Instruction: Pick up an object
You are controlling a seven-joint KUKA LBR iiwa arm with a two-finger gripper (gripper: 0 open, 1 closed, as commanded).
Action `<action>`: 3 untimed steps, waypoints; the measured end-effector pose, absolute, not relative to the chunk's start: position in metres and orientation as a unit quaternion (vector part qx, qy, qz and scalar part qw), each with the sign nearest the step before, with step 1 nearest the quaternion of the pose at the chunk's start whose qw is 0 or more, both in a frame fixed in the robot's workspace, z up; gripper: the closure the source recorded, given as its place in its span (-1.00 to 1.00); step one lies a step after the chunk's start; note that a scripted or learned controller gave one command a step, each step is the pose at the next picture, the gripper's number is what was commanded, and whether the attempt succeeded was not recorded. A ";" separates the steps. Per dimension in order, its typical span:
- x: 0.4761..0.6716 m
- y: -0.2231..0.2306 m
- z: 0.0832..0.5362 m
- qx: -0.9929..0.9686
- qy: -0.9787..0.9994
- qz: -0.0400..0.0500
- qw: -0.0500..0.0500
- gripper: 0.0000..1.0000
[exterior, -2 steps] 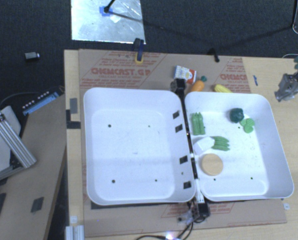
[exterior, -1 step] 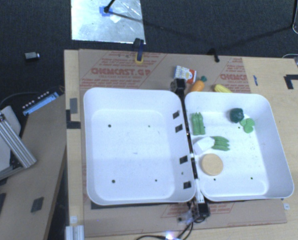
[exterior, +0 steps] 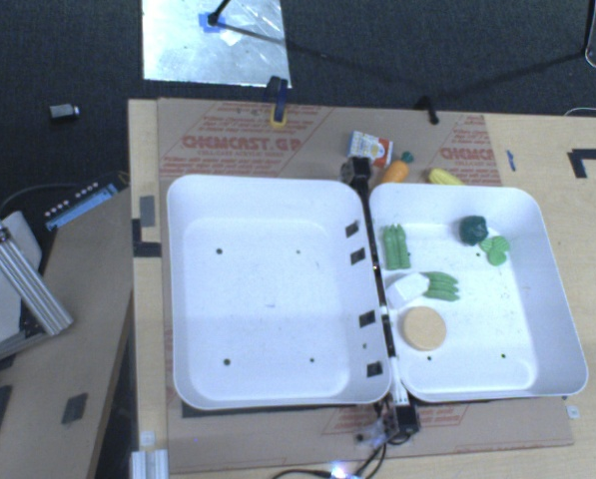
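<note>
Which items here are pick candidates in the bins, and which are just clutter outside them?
In the right bin: tan disc, asparagus, pea pods, dark green ball, light green piece, white piece.

Clutter on the bench: carrot, corn, clamp.

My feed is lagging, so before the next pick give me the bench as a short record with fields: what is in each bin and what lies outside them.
left bin: no objects seen in it
right bin: five items
dark green lump: far right of the right bin
light green piece: just beside the lump
green pods: near the divider
second green pods: middle of the bin
tan disc: near side, by the divider
outside bins: orange item, yellow item behind the right bin
</note>
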State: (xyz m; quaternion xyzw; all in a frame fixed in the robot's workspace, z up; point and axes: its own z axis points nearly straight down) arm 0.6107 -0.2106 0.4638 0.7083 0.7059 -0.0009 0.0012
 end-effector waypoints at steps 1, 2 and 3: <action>0.671 -0.205 0.514 0.705 0.709 0.002 0.006 1.00; 0.668 -0.156 0.427 0.705 0.709 -0.001 -0.001 1.00; 0.637 -0.157 0.544 0.705 0.709 0.004 0.007 1.00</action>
